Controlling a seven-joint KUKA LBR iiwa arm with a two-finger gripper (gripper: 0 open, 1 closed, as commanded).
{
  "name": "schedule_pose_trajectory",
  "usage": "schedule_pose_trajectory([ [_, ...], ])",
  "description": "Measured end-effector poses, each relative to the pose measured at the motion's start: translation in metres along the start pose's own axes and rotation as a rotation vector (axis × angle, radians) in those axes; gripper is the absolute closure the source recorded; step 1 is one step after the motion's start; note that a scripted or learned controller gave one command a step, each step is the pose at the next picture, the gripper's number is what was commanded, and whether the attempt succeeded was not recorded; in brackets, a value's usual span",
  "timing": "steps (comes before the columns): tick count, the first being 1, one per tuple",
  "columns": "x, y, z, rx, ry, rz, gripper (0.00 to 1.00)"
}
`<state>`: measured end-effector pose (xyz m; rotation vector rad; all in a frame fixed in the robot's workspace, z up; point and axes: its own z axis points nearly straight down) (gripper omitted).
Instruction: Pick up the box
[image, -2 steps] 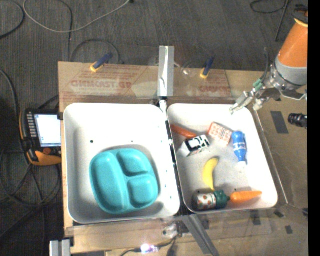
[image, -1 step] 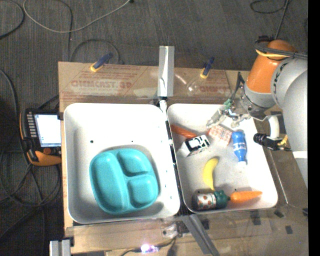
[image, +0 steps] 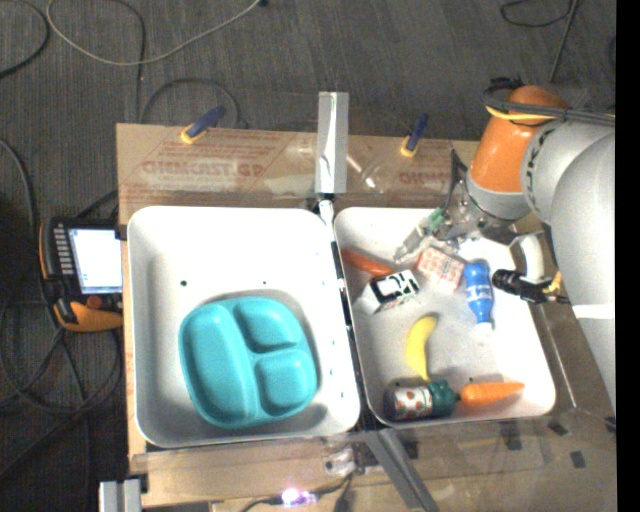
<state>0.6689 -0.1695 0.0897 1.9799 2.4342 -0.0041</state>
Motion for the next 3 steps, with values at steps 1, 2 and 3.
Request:
schedule_pose_trajectory([
  [1,0.029,-0.043,-0.021,0.001,0.004,-0.065,0.00],
  [2,-0.004,-0.071,-0.005,-0.022,0.014,-0.111,0.00],
  [3,0.022,-0.067,-0.098,-0.001,0.004,-0.330,0.00],
])
